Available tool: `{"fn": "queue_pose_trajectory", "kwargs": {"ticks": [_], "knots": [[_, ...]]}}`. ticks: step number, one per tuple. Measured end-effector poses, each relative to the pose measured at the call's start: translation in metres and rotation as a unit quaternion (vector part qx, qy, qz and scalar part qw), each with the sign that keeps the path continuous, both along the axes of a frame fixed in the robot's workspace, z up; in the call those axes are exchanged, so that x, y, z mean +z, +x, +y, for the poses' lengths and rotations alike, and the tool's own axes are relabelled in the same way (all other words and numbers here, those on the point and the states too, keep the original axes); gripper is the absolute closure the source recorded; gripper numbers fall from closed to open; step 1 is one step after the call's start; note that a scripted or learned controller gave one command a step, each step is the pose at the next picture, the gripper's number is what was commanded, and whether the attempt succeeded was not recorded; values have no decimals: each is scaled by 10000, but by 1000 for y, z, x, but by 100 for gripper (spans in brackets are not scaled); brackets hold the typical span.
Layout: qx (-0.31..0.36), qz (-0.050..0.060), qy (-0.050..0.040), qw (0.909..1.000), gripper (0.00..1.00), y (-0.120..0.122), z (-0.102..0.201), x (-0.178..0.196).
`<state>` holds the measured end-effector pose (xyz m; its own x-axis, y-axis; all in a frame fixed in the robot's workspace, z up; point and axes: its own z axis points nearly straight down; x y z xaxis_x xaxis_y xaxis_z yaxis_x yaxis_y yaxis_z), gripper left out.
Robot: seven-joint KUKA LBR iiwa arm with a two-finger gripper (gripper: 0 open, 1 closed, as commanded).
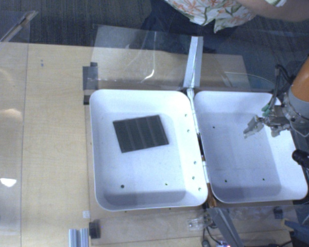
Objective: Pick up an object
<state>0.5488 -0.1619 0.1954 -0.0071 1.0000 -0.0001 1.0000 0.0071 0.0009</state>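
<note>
- Counter (46,138) of pale wood carries two shallow white plastic bins side by side, and we see them from above at a slant.
- We find the dark grey ribbed rectangular mat (140,133) lying flat in the left bin (144,197), in its upper-left part, turned slightly askew to the bin walls.
- We see the mat well apart from the hand, with the divider between the bins lying between them.
- We see the grey arm with its orange band (306,84) reaching in from the right edge over the right bin (247,189).
- We place the two-finger hand (257,126) over the upper-right part of the right bin, pointing left.
- We cannot tell whether the hand is open or closed; we make out nothing between its tips.
- We notice a clear plastic sheet (144,60) standing behind the bins.
- We also see a person in a floral shirt (206,1) at the top edge.
</note>
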Motion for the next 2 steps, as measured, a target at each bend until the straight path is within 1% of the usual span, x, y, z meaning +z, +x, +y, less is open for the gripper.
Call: {"fn": "queue_pose_trajectory", "kwargs": {"ticks": [1, 2], "knots": [[-1170, -54, 11, 9931, 0, -7, 58, -105], [-1121, -13, 3, 9937, 0, 21, 63, -60]]}}
